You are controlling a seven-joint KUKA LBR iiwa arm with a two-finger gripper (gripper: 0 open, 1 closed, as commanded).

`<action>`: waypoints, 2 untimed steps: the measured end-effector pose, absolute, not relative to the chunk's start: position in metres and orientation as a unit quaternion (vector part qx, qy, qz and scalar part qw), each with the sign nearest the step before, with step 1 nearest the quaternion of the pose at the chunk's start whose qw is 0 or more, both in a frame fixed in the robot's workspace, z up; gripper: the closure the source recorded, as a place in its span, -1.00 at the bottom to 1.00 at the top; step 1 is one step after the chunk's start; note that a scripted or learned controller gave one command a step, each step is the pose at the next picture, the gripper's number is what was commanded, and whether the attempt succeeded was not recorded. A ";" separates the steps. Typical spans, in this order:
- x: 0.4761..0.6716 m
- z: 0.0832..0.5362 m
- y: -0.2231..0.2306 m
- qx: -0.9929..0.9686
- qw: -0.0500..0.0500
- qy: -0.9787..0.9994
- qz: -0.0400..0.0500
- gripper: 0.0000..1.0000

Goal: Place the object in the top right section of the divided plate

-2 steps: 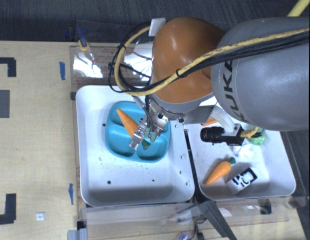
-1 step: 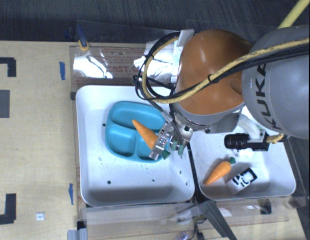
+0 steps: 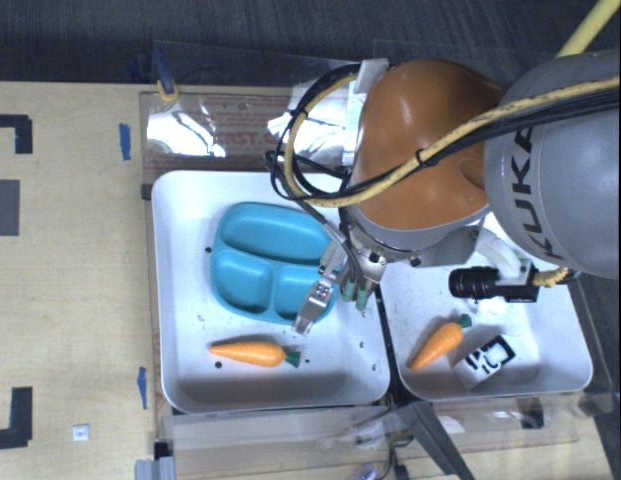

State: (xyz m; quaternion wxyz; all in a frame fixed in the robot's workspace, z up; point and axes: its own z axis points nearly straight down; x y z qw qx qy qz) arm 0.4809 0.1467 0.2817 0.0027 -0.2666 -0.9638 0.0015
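Note:
A blue divided plate (image 3: 265, 258) lies in the left bin (image 3: 180, 268), towards its far right. An orange carrot (image 3: 248, 352) rests flat on the bin floor in front of the plate, its green end pointing right. My gripper (image 3: 337, 300) hangs over the plate's near right corner, above and to the right of that carrot. Its two fingers (image 3: 314, 308) stand apart with nothing between them, so it is open. The orange wrist band and grey arm hide the plate's far right edge.
The right bin (image 3: 560, 368) holds a second carrot (image 3: 437, 344) and a small white block with a black marking (image 3: 487, 356). A black cable loop (image 3: 290, 168) hangs over the left bin's far edge. The wall between the two bins runs just right of my gripper.

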 end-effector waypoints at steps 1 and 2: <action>0.489 0.184 0.226 -0.205 0.004 -0.979 0.003 -1.00; 0.527 0.122 0.195 -0.282 0.003 -0.959 0.002 -1.00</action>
